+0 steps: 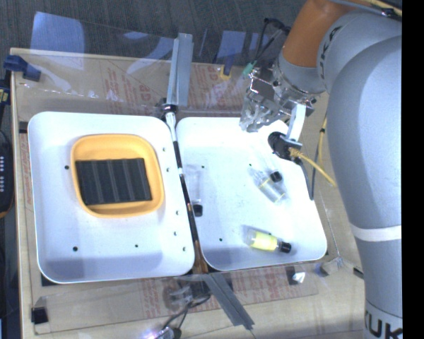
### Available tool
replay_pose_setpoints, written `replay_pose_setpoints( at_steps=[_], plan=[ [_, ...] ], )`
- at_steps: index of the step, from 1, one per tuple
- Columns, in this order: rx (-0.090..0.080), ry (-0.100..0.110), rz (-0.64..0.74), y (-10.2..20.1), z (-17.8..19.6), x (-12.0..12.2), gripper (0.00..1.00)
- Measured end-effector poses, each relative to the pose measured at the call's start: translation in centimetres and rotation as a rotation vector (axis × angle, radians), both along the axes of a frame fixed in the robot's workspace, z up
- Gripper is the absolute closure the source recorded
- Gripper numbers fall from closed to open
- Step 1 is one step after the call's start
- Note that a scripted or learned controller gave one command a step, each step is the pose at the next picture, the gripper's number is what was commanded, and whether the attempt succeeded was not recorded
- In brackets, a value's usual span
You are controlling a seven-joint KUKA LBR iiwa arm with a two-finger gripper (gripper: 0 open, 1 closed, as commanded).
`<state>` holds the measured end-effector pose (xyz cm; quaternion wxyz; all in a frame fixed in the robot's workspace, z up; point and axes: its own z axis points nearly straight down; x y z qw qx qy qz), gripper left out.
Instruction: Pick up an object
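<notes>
Nothing picked yet. Gripper (258, 119) up at the right bin's (226, 239) far edge, can't tell jaws' state. Yellow tube (263, 241), clear vial (268, 182) lying untouched.

Smooth white plastic bins (56, 260), glossy yellow plastic tray (85, 150), clear plastic vial (268, 183), metal claw (258, 115).

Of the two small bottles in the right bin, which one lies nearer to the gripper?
The clear bottle with the dark cap is nearer the gripper. The yellow bottle lies farther away, by the bin's near edge.
</notes>
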<state>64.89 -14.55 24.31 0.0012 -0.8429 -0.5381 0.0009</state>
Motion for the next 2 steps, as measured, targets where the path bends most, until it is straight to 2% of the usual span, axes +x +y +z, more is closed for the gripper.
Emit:
replay_pose_setpoints(
  at_steps=[1,2],
  plan=[
    [0.000,-0.001,-0.144,-2.5,11.2,0.0,1.00],
    [-0.001,0.005,-0.359,-5.1,8.3,-5.6,1.00]
  ],
)
